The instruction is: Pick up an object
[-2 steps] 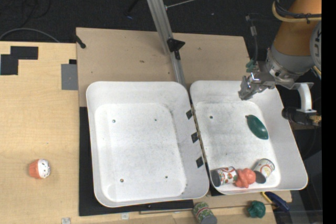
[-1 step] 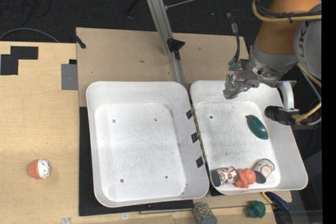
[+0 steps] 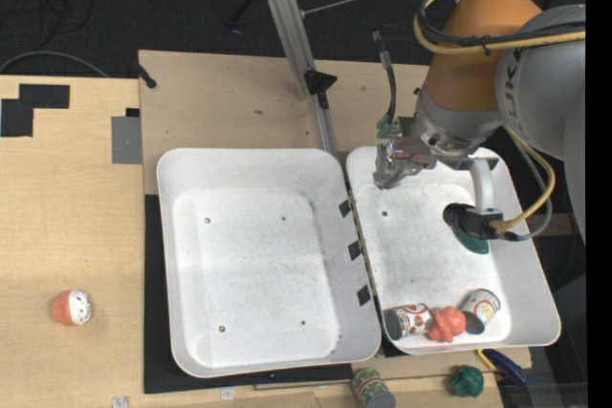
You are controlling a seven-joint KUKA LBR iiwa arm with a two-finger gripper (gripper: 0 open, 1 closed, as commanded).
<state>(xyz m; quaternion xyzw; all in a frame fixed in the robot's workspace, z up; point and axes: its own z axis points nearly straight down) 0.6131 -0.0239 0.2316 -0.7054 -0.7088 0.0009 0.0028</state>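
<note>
Three small items clustered against the near wall of the right bin [image 3: 535, 301]: a can with red-and-white label [image 3: 410, 320] lying on its side, a lumpy red toy [image 3: 446, 324] touching it, and a second can [image 3: 480, 309], tilted, just beside that. Label print too small to read. Broad bare floor between that cluster and the pincer [image 3: 387, 172], poised low over the bin's far left corner, close to the wall shared with the left bin [image 3: 182, 205]. Pincer's state impossible to tell. Dark green ladle-like item [image 3: 470, 225] mid-bin. On the bench [image 3: 57, 205], a red-and-white ball [image 3: 72, 308] far left; a green toy [image 3: 468, 381] and another can [image 3: 368, 386] at the front edge.
</note>
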